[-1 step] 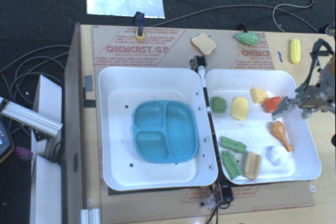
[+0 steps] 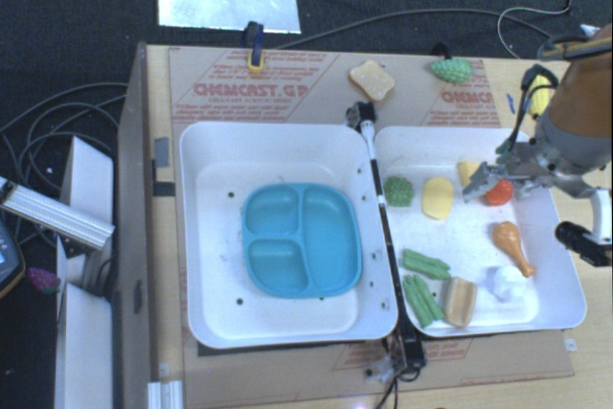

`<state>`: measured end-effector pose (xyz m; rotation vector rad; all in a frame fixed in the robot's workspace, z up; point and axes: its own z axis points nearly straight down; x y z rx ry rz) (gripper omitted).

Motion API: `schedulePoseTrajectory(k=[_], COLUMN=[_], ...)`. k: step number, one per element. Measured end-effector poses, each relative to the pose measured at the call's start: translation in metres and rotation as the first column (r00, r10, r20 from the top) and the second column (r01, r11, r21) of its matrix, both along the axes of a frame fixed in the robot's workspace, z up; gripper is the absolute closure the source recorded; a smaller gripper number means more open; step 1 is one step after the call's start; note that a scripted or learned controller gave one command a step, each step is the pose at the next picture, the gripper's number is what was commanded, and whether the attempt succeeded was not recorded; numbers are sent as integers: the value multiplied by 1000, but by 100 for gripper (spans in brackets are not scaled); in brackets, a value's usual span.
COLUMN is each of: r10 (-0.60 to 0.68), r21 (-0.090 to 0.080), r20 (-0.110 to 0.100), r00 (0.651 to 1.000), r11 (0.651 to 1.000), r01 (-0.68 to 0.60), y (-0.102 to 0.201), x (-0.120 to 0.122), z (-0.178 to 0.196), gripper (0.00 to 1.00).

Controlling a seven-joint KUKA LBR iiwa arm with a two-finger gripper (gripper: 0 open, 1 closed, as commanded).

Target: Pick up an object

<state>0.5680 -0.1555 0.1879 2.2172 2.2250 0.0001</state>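
Note:
My gripper (image 2: 483, 181) hangs low over the upper right part of the right bin (image 2: 560, 306). It sits right beside a red tomato-like object (image 2: 499, 194), which lies partly under it. A small yellow piece (image 2: 466, 170) lies just left of the gripper. I cannot make out anything held. Further left in the bin are a yellow object (image 2: 438, 197) and a green broccoli (image 2: 398, 191). An orange drumstick (image 2: 512, 247) lies below the gripper.
The right bin also holds two green bean pods (image 2: 425, 264), a bread-like piece (image 2: 460, 302) and a white lump (image 2: 501, 283). A blue divided plate (image 2: 302, 239) lies in the left bin (image 2: 215, 206). A toast slice (image 2: 372, 79) and a green item (image 2: 452, 69) rest on the bench behind the bins.

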Motion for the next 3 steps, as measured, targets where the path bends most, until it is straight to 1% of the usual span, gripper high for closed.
schedulePoseTrajectory(k=[1, 2, 3], r10=[-3, 1, 3], r21=[0, 0, -1], r20=[-1, 4, 6], r00=[1000, 1000, 1000], r11=[1000, 1000, 1000], r01=[3, -1, -3], y=[-51, -15, -16], x=[18, 69, 70], z=[-94, -102, -91], gripper=[0, 0, 100])
